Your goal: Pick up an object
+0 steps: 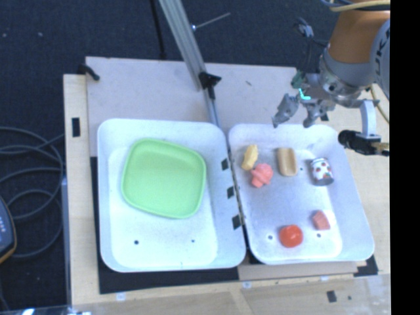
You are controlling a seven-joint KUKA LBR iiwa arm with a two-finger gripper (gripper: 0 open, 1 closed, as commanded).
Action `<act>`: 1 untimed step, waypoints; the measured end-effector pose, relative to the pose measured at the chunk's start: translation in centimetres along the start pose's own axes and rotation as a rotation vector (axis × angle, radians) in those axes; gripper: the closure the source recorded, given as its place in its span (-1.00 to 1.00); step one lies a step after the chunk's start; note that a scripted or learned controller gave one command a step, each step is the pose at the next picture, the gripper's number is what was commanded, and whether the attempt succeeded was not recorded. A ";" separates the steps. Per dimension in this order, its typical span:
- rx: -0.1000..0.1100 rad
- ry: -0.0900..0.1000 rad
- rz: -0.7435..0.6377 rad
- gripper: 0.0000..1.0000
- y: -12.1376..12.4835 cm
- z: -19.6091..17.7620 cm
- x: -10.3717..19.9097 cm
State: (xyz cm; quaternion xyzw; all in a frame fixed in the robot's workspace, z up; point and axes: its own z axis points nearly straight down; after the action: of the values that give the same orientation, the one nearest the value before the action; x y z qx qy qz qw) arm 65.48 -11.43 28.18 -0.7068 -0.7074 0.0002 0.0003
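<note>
Where the bench lies nearest the camera, a red ball (291, 235) and a small red block (321, 220) are seen in the right bin (351, 195). Farther back, a pink toy (261, 175), a yellow piece (249, 157), a tan bread roll (286, 161) and a spotted cup (321, 170) are spread apart. A green plate (164, 178) is set in the left bin (111, 176). Above the right bin's far rim, the gripper (295, 119) is held with fingers spread, nothing between them.
</note>
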 end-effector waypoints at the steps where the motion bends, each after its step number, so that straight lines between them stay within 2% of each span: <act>1: 0.000 0.000 0.000 -1.00 0.0 0.0 0.0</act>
State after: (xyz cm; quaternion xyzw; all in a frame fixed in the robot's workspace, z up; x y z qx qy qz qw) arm 65.48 -11.43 28.17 -0.7068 -0.7074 0.0002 0.0003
